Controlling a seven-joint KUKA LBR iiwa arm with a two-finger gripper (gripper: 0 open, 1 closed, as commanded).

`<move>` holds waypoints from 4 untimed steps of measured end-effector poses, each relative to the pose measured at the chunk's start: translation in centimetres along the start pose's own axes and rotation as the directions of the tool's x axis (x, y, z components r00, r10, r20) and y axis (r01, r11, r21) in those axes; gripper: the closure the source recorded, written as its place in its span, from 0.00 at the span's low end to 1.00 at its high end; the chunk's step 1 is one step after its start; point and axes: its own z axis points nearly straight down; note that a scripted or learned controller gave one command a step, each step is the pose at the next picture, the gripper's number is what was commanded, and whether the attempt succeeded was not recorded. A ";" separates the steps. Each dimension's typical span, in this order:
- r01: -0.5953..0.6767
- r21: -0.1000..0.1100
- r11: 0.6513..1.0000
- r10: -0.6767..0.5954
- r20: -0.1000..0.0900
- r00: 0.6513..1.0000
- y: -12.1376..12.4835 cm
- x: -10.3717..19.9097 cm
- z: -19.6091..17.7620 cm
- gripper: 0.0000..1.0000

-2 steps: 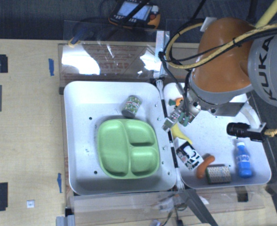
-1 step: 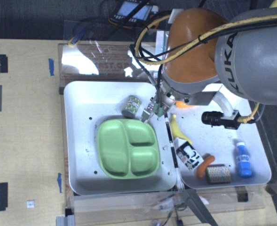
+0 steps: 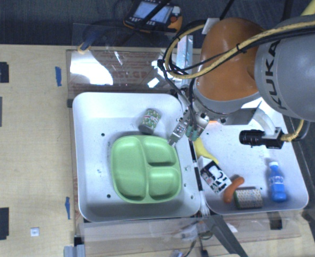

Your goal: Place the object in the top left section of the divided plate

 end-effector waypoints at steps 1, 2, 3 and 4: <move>0.012 -0.003 1.000 -0.012 0.003 1.000 5.2 -8.5 -6.7 1.00; -0.011 -0.003 1.000 0.011 0.005 1.000 -1.4 -14.9 -16.8 1.00; -0.289 -0.002 0.957 0.289 0.002 0.957 -6.5 -13.2 -1.3 1.00; -0.035 0.000 0.999 0.035 0.000 0.999 -9.5 -1.9 6.4 1.00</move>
